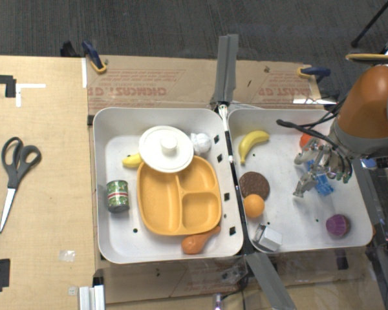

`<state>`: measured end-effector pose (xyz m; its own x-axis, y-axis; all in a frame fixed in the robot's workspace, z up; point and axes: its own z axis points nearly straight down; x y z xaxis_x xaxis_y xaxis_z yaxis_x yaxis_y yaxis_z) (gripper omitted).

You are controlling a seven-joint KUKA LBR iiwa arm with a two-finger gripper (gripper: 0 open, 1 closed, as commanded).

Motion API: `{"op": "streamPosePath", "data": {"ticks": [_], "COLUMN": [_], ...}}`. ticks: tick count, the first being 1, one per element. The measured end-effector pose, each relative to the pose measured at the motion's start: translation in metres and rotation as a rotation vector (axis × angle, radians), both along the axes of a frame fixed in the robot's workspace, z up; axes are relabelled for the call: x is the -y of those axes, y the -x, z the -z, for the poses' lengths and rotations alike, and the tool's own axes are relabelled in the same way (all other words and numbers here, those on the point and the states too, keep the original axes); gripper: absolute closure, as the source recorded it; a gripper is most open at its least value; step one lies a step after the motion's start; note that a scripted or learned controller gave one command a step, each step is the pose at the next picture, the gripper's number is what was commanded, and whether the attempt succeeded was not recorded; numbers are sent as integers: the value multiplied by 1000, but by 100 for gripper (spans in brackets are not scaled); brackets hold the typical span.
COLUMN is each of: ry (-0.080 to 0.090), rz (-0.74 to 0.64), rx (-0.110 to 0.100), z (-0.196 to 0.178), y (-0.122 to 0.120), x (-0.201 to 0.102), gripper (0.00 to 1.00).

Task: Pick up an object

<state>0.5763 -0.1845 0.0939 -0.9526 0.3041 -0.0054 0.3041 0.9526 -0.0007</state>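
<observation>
- A red object (pixel 305 139) sits mostly hidden behind the gripper (pixel 308 185).
- A blue object (pixel 323 186) under the gripper is too obscured to identify.
- A white lid (pixel 166 148) covers part of a yellow item (pixel 132 161).

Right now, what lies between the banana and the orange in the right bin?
The camera view shows a dark brown round disc between banana and orange.
</observation>
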Motion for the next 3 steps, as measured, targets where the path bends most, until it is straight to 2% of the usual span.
{"op": "streamPosePath", "data": {"ticks": [1, 2, 3], "ry": [2, 2, 4], "rz": [-5, -5, -7], "rx": [5, 4, 9], "z": [-11, -10, -21], "y": [-2, -2, -4], "x": [-1, -2, -2], "gripper": [100, 0, 100]}}
